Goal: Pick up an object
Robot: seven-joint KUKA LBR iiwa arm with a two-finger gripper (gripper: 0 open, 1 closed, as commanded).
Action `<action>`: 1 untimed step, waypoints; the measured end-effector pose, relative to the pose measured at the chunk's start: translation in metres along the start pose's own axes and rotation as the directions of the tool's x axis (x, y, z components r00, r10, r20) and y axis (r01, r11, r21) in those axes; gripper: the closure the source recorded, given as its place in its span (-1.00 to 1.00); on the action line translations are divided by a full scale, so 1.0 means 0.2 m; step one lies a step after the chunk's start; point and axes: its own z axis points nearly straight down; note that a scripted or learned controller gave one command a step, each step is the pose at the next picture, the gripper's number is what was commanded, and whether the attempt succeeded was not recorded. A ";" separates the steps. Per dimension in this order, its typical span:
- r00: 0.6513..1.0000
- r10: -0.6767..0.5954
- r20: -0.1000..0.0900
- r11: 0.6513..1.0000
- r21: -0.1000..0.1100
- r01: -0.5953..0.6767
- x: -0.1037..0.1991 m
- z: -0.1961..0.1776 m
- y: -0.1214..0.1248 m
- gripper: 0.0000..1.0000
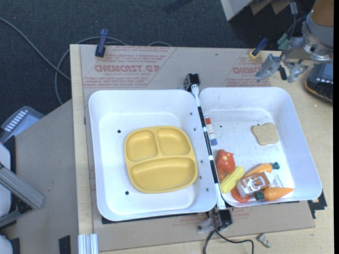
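Observation:
The right bin [296, 126] holds a tan slice of toy bread [265, 134] near its middle. At its front lie a red toy fruit [225, 160], a yellow toy banana [232, 179], two orange carrots [260, 169] [276, 193] and a small printed packet [253, 184], crowded together. My gripper [279, 67] hangs above the bench just behind the right bin's back rim, far from all the toys. Its fingers are spread open with nothing between them.
A yellow three-compartment plate [159, 157] lies in the left bin [100, 142]. A marker pen [210, 131] rests by the divider between the bins. Cardboard [132, 65] covers the bench behind the bins, with a blue clamp [101, 42] at its back left.

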 end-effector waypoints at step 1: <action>1.000 0.001 0.001 1.000 0.000 -0.001 -0.38 0.21 0.02 -1.00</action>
